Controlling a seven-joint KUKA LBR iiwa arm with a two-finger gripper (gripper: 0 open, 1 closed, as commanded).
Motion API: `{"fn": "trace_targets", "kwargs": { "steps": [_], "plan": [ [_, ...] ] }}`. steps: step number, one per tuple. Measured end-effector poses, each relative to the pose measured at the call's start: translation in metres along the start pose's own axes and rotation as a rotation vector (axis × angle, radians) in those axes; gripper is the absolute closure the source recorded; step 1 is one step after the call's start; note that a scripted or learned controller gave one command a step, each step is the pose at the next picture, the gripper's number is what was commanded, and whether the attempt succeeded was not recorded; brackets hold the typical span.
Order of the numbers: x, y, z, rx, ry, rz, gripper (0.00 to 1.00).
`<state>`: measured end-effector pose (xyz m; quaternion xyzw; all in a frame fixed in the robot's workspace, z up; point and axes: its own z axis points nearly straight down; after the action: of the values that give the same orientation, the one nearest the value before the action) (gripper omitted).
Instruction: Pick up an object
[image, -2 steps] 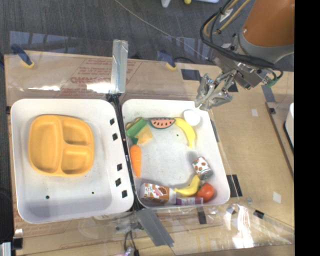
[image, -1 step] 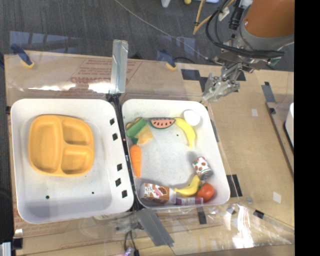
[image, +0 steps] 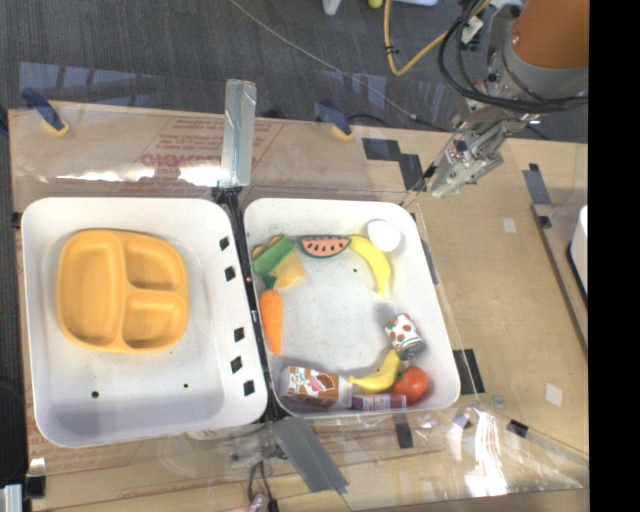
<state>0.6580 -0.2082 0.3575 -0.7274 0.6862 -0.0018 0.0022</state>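
My claw (image: 462, 165) hovers outside the right white plastic bin (image: 437, 290), finger state indiscernible; nothing picked, grasp remains

Robotics lab, test bench setup. Bench (image: 500, 300) covered with brown board, clear plastic sheet taped over it, tape marks at corners. Two white bins (image: 130, 420) fixed side by side, black clips along shared edge. Right bin holds toy food: plastic carrot (image: 271, 320), bananas (image: 375, 265), watermelon slice (image: 322, 245); left bin holds yellow divided tray (image: 122, 290). Robot arm (image: 545, 35) at far right corner, with loose cables (image: 430, 45) on dark carpet floor beyond far edge.
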Motion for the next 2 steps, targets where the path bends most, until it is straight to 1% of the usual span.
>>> {"fn": "trace_targets", "kwargs": {
  "steps": [1, 2],
  "plan": [
    [-0.010, 0.000, 0.010, -0.006, -0.002, -0.261, 1.00],
    [-0.091, -0.002, 0.133, -0.016, -0.009, -0.275, 1.00]
  ]
}}
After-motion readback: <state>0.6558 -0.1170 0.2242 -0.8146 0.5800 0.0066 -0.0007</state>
